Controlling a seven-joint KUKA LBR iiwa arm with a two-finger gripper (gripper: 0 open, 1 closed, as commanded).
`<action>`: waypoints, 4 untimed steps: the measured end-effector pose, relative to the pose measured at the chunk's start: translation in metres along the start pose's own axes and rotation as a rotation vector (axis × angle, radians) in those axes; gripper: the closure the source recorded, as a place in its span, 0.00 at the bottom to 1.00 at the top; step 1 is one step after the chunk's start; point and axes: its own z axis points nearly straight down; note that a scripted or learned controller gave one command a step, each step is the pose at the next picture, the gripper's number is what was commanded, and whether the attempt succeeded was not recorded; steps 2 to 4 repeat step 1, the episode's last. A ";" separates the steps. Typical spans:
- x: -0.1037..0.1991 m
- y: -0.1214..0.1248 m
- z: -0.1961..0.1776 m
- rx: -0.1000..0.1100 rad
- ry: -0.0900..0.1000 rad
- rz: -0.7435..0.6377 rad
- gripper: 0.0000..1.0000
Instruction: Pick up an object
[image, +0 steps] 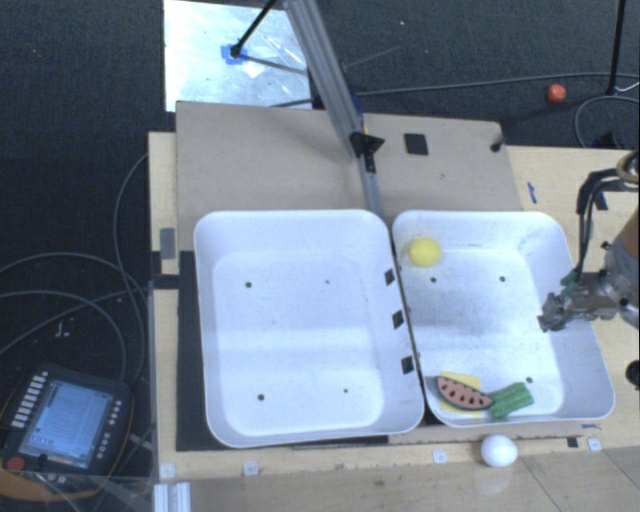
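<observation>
Gripper (556, 313) above the right bin's (590, 392) right side, its open-or-shut state unclear, well apart from the green block (511, 399) lying diagonally beside the watermelon slice (462, 391) near the front wall.

My table (330, 480) carries two white bins (295, 330) side by side; a white ball (499, 451) lies near its front edge.

A: Where does the camera sit?
B: High above the pale wooden surface (440, 180), tilted down, fairly distant, framing both shallow white plastic bins (300, 225) left of the grey hand (553, 316).
</observation>
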 end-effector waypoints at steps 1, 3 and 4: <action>0.000 0.000 0.000 0.000 0.000 0.000 0.00; 0.000 0.000 0.000 0.000 0.000 0.000 0.00; 0.000 0.000 0.000 0.000 0.000 0.000 0.00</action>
